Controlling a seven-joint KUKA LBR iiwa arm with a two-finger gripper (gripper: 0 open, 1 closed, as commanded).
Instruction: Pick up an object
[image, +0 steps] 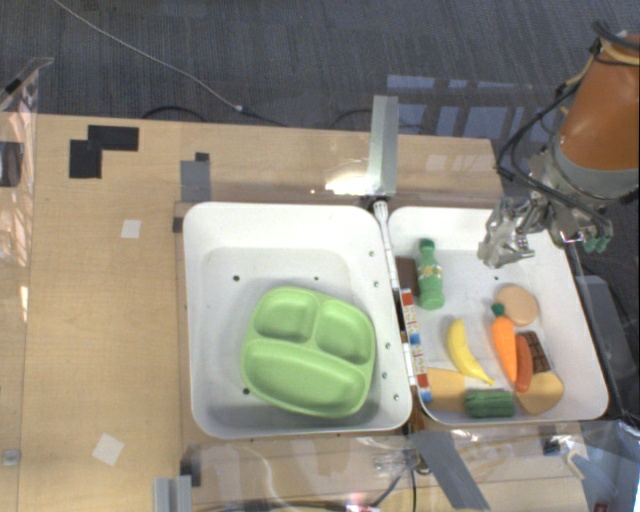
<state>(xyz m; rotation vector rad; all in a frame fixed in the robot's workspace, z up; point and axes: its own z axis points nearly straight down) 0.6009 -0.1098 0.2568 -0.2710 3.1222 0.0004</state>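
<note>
Gripper (505, 247) hovers over the right bin (590, 330) near its far right corner; whether it's apart or together, I cannot tell. Green bottle (430, 273) lies toward the far left edge, banana (465, 351) and carrot (505, 345) mid-bin, and a green divided plate (310, 350) sits in the left bin (215, 300).

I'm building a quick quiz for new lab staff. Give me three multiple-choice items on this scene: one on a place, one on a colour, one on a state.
1. Where does the divided plate lie?
A. left bin
B. right bin
C. bare bench

2. What colour is the bottle?
A. red
B. green
C. blue

3. How does the gripper stand?
A. gripping the banana
B. pressing on the plate
C. above the right bin's far end, with nothing seen in it

Answers:
1 A, the plate rests in the left bin.
2 B, the bottle is green with a pale label.
3 C, it hangs over the right bin, apart from the banana and carrot.
</note>
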